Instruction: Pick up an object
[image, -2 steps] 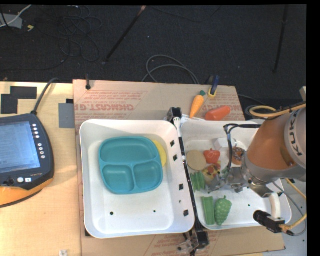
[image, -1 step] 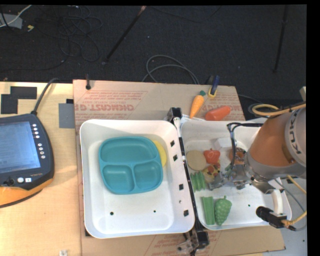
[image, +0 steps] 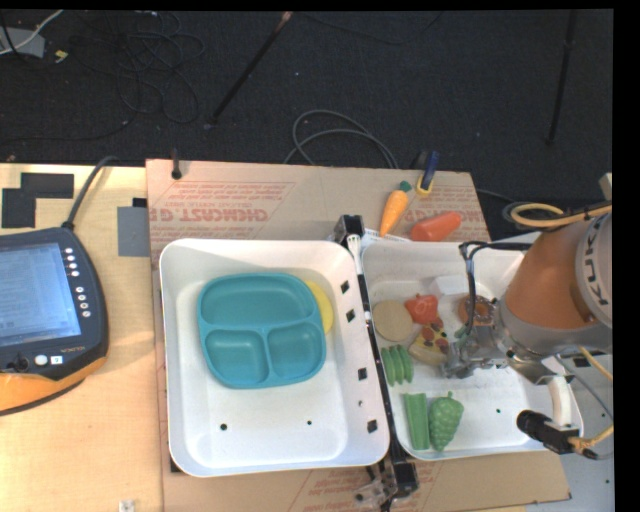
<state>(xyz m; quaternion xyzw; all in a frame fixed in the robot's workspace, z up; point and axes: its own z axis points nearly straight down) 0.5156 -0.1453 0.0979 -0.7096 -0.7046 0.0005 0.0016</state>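
Gripper (image: 462, 362), state impossible to tell, hovers just right of tan disc (image: 392, 320).

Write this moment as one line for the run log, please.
arm: over right bin | gripper: low among toy foods, fingers unclear | nearest: tan disc, red piece | left bin: teal divided plate

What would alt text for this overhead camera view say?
A grey robot arm lowers its gripper into the right bin among toy foods, while the left bin holds a teal divided plate.
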